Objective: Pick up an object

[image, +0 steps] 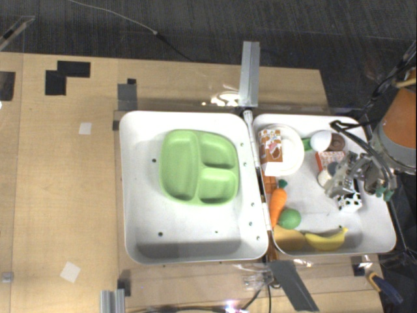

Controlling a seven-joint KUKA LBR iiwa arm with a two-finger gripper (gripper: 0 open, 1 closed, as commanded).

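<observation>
Green divided plate [198, 165] fills the left bin [140, 194]; the claw [343, 182], grip state unclear, hovers by a carrot [277, 205] and banana [324, 238], with no label readable.

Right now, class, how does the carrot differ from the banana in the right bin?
The carrot is orange and straight, and points up and down the picture; the banana is yellow and curved, and lies across it. The carrot sits by the bin's left wall, the banana along its near wall. Both lie loose in the right bin, away from the end effector.
</observation>
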